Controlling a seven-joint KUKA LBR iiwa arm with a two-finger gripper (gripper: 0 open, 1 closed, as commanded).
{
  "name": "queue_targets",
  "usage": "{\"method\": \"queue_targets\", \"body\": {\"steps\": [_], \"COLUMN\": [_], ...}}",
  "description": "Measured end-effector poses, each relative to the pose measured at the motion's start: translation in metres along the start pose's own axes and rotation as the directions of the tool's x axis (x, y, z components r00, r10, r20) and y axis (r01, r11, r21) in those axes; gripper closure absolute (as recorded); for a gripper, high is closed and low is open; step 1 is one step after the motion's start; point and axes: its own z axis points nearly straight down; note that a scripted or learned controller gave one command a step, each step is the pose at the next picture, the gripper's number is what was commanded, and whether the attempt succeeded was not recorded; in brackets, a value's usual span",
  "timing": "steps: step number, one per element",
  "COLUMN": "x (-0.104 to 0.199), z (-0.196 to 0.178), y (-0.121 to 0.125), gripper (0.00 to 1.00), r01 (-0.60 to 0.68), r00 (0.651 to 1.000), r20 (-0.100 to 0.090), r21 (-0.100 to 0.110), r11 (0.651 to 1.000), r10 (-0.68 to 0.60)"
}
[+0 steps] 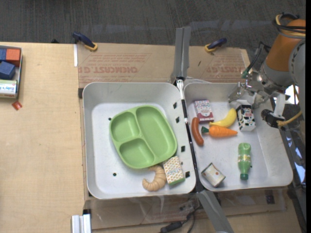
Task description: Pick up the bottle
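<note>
A green bottle (244, 160) lies in the right bin (277, 176), toward its front right, with its cap pointing to the front. My gripper (244, 97) hangs over the back right part of that bin, well behind the bottle and apart from it. Right under the gripper sits a small white item with black patches (247, 118); whether the gripper touches it is unclear.
In the right bin also lie a banana (225, 119), a carrot (223, 131), a red sausage (197, 131), a pink carton (203, 110) and a small box (213, 174). The left bin (97, 110) holds a green divided plate (142, 136), a croissant (154, 179) and a snack box (173, 171).
</note>
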Motion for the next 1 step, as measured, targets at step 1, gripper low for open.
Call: {"method": "queue_targets", "body": {"steps": [1], "x": [-0.0038], "z": [-0.0064], "y": [-0.0007], "gripper": [1.0], "r01": [0.001], "r00": [1.0], "r20": [0.01], "r21": [0.001], "r11": [1.0], "r10": [-0.001]}}
